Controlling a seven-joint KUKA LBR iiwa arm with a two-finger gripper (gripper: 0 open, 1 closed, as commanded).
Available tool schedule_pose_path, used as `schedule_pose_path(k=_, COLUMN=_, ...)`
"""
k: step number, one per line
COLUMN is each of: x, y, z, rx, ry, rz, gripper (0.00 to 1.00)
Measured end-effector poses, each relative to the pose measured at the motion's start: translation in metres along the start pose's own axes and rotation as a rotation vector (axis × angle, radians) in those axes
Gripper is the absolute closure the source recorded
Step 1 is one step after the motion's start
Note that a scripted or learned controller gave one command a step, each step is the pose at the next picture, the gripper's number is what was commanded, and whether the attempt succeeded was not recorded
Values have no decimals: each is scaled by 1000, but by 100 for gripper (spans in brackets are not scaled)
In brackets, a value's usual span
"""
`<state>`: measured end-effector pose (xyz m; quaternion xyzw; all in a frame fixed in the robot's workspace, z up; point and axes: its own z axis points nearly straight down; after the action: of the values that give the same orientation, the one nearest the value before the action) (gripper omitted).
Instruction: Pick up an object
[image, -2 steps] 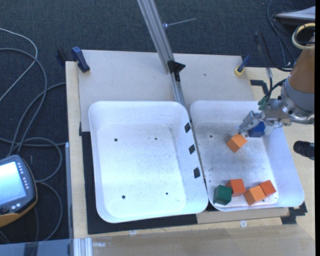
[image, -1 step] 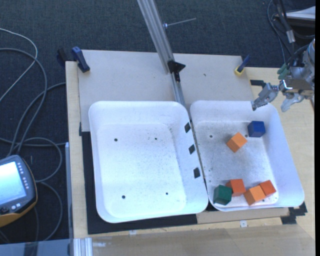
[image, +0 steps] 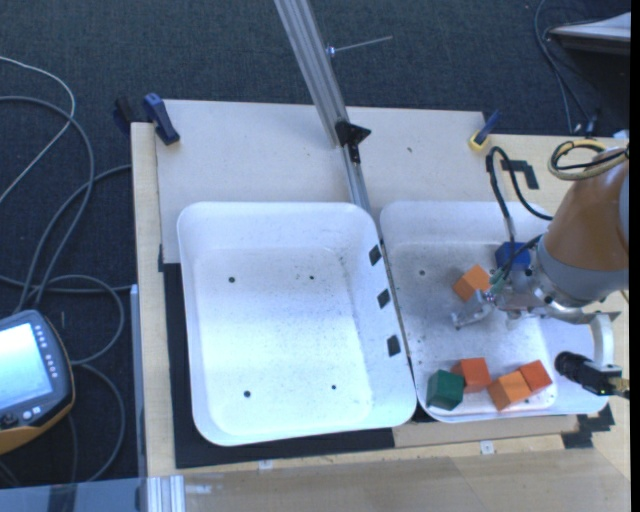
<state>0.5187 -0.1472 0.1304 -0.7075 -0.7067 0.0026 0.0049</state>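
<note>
The gripper (image: 478, 308) hangs low inside the right bin (image: 425, 235), its metal fingers (image: 466, 318) reaching toward the bin's middle; whether they are spread or closed cannot be told from this angle, and nothing shows between them. Just beside the fingers, on their far side, lies an orange block (image: 470, 282), tilted, with a blue piece (image: 513, 255) close behind it against the wrist. Along the near wall sit a green cube (image: 445, 389), a darker orange cube (image: 474, 373), and two more orange blocks (image: 521, 384) touching each other. The left bin (image: 270, 225) lies next to it, speckled with dark flecks. A grey pole (image: 322, 85) slants across the bench above the seam between bins. No writing can be read.
</note>
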Motion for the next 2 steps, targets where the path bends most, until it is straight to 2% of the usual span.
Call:
schedule_pose_path(k=1, x=18, y=85, z=29, rx=-16, ry=-6, rz=-6, gripper=0)
schedule_pose_path(k=2, x=-26, y=121, z=29, rx=-15, ry=-6, rz=0, gripper=0)
